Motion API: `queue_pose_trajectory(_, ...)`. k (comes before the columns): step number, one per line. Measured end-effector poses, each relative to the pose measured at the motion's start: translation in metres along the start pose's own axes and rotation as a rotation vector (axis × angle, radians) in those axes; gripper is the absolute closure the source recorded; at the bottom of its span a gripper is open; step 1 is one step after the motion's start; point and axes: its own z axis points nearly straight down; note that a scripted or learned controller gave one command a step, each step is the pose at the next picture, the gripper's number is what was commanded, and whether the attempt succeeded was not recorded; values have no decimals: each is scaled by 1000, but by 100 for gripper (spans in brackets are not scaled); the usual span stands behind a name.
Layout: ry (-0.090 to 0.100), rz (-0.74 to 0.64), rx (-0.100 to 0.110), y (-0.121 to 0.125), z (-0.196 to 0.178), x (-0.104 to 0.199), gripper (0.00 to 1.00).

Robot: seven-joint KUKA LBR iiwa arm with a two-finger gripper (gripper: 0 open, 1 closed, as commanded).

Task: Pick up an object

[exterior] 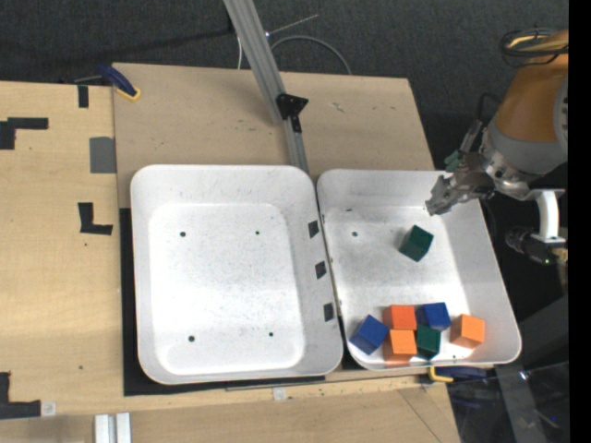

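Claw (pixel 441 201) is seen right of frame, above a dark green block (pixel 416 244); its grip cannot be told.

Two bins side by side on the surface (pixel 222 118): left bin (pixel 148 275), right bin (pixel 369 192). In the right bin, a lone block (pixel 416 244) sits mid-bin. Six blocks (pixel 417 329) cluster along the near edge, touching or just beside each other. Gripper (pixel 441 197) hangs over the right bin's far right corner, behind the lone block, apart from it.
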Motion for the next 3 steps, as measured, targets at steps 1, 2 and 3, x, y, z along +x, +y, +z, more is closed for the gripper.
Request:
queue_pose_trajectory(1,-1,-1,-1,2,-49,-9,100)
queue_pose_trajectory(2,2,-5,4,-11,-51,48,100)
queue_pose_trajectory(3,3,-6,7,-17,-34,103,100)
